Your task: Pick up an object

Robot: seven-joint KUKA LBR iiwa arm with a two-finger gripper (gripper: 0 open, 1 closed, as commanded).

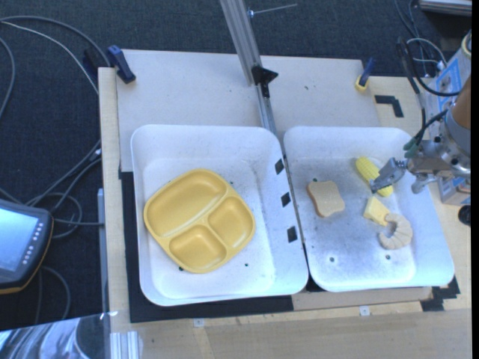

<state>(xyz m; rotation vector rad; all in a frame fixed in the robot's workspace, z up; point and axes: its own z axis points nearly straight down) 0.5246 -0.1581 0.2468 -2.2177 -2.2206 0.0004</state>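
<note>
The right bin (329,271) holds a tan bread slice (325,198), a yellow corn cob (368,170), a yellow cheese wedge (376,210) and a pale curled piece (395,232). My gripper (403,181) hangs over the bin's right side, just right of the corn cob and above the cheese wedge. Its two fingers are spread apart and open, with nothing between them. The left fingertip (388,178) is close to the corn cob's lower end; whether it touches is unclear.
A yellow three-compartment plate (198,219) lies in the left bin (150,155). A metal pole (243,28) rises behind the bins, with clips on the divider between them. Cables trail on the floor at left and top right.
</note>
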